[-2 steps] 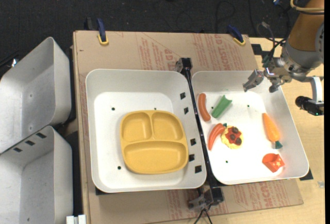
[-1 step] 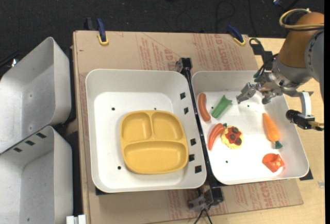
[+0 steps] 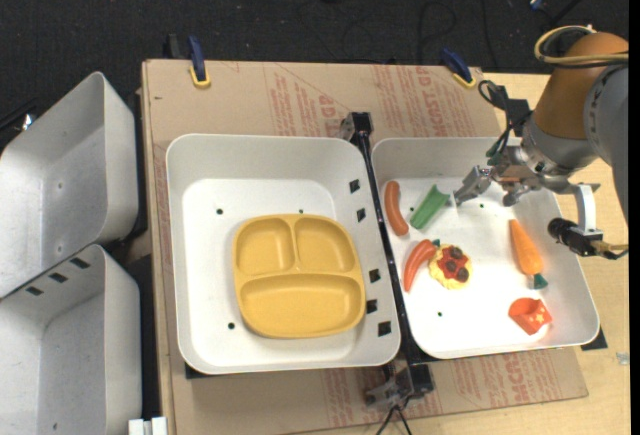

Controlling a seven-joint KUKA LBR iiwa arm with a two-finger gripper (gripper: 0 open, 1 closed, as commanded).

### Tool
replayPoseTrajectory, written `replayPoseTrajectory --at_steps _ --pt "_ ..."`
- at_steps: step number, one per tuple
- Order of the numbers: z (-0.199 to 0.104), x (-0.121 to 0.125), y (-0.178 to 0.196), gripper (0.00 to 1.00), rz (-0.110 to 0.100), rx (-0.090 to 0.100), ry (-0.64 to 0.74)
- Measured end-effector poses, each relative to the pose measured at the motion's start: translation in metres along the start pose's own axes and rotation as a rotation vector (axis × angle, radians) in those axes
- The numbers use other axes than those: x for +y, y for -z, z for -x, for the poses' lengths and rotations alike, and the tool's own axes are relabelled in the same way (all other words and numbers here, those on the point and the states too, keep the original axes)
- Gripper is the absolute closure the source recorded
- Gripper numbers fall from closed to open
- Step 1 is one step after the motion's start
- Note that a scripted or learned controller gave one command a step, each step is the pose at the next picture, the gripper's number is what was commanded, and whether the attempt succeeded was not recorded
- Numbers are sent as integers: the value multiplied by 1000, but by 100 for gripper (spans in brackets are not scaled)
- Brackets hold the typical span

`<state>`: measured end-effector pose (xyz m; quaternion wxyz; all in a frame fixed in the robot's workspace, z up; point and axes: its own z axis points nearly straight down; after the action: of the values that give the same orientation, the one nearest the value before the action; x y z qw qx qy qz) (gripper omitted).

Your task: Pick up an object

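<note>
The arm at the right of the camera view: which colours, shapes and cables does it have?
The arm is grey and rounded, with an orange band above the wrist. A yellowish cable loops over its top. The gripper is dark metal with thin jaws.

Single fixed camera, high above bench (image 3: 300, 88), looking down at slant. Far enough back to take in both bins: left bin (image 3: 190, 223) at 9 o'clock, right bin (image 3: 580, 308) at 3 o'clock. Arm (image 3: 585, 98) enters at 2 o'clock.
</note>
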<state>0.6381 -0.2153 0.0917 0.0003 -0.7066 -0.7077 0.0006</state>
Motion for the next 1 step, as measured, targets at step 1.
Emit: replayPoseTrajectory --at_steps 1 --pt "0 1 12 100 5 -2 2"
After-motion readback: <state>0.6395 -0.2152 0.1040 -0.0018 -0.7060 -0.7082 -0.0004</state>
